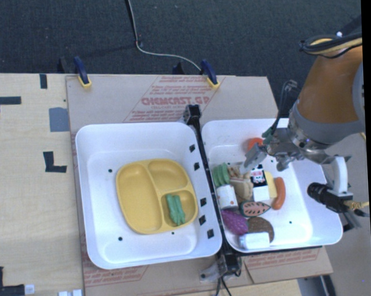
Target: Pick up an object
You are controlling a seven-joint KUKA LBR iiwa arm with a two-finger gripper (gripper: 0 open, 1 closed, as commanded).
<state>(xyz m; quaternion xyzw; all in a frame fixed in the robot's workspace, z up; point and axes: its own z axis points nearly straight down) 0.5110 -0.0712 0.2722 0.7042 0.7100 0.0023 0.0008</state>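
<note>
My gripper hangs over the upper middle of the right bin, its two grey fingers apart with nothing between them. Just below it lies a pile of toy food: a small black-and-white box, a yellow piece, an orange-red sausage, a tan piece, a green item, a white block, a purple item and a brown round piece. An orange item sits beside the left finger.
The left bin holds a yellow compartment plate with a green item in its lower right compartment. A black divider runs between the bins. The arm's body covers the right bin's upper right corner.
</note>
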